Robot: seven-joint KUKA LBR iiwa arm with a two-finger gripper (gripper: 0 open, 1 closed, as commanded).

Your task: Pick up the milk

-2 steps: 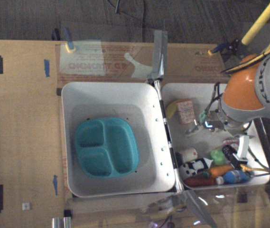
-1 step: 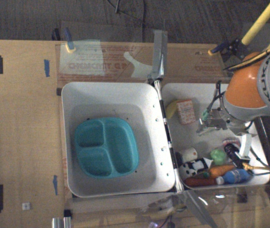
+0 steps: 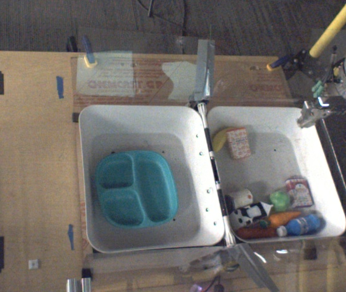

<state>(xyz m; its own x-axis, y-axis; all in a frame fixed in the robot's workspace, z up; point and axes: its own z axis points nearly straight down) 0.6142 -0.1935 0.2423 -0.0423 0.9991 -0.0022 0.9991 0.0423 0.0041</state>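
The milk (image 3: 253,213) is a small carton with black and white cow patches. It lies on its side near the front left corner of the right bin (image 3: 318,163), packed among other small items. My gripper (image 3: 311,115) hangs over the bin's far right corner, well away from the milk, with nothing visibly in it.
Around the milk lie a white cup (image 3: 242,198), a green toy (image 3: 279,199), a carrot (image 3: 287,217), a blue bottle (image 3: 303,225) and a red item (image 3: 255,232). A banana (image 3: 219,140) and pink carton (image 3: 238,143) sit at the back left. A teal divided plate (image 3: 136,187) lies in the left bin (image 3: 93,132).
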